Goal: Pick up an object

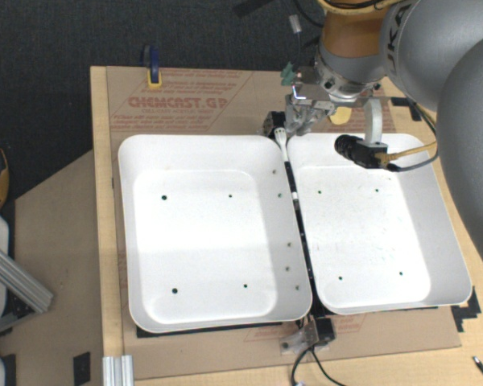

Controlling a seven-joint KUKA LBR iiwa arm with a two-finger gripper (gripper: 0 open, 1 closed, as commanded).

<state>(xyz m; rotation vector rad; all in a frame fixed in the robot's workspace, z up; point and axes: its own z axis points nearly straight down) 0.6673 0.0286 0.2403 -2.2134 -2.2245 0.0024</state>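
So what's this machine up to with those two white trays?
A grey robot arm with an orange band reaches in from the right. Its gripper hangs over the far end of the seam between the left bin and the right bin. It is meant to pick something up, but I see nothing between its fingers. A small yellowish object sits just beyond the right bin's far rim.

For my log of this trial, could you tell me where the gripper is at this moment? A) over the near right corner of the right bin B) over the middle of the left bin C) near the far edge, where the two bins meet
C: the gripper sits at the far edge where the left bin and right bin meet.
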